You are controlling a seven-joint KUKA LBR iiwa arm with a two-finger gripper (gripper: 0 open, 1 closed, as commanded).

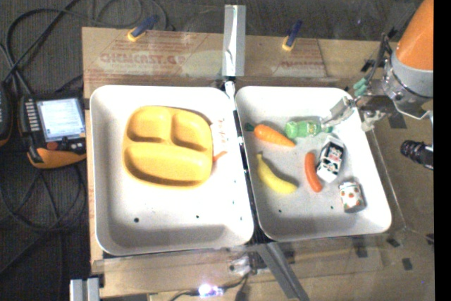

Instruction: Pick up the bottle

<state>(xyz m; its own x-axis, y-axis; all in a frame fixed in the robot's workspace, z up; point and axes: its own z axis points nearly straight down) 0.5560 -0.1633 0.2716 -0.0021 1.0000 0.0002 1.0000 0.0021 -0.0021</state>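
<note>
Your fingers (340, 111) sat low over the far right part of the right bin (380, 218), their tips just beside the cap end of the bottle (304, 128); I could not tell whether they were spread or pressed together, and nothing showed pinched between them. The bottle, green and lying on its side, rested near the bin's far wall, with its left end close to the carrot (274, 135). By my reading you were at the approach step, with the grasp itself not yet made. The next move called for you to bring the fingers squarely over the bottle's body, one on each side, and then to close without nudging the carrot.

Nearer in the same bin lay a banana (275, 178), a red pepper (311, 172), a small black-and-white packet (330, 158) just right of it, and a little printed can (351, 196) toward the near right corner. The left bin (106, 222) held a yellow divided tray (170, 145). Both bins stood side by side on the worktop (113, 63).
</note>
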